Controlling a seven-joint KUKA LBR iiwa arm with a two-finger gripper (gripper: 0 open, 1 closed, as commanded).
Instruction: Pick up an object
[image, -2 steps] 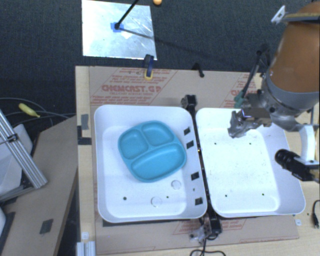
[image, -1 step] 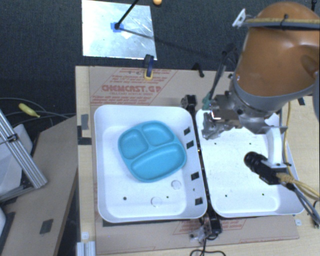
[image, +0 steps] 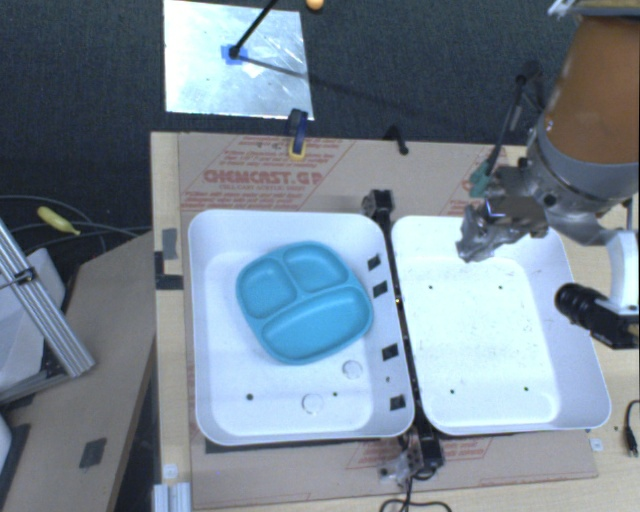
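Blue and divided into three sections, the plate (image: 305, 315) is what we take to be the object to pick up. We see it lying flat in the left bin (image: 225, 400), a little above the middle of that bin's floor and turned at a slant, with its large section toward the lower right of the plate and its two smaller sections toward the upper left. Nothing touches it that we can make out.

We find the gripper (image: 478, 245) well apart from the plate, over the right bin (image: 560, 400), near that bin's upper edge and toward its upper left part. It hangs from the grey arm (image: 590, 190), which enters from the upper right of the frame, with the orange band (image: 605, 90) above the wrist. We cannot tell how wide the claw is parted; its tip is a dark, blurred cluster from this angle. We see no object in it.

Two small pale round marks lie on the left bin's floor below the plate, toward the lower middle of the frame. The right bin's floor shows fine dark specks and a few small dark dots. Both bins rest on a brown cardboard sheet (image: 270, 170) with red lettering. A shiny silver sheet (image: 200, 70) lies at the upper left of the frame.
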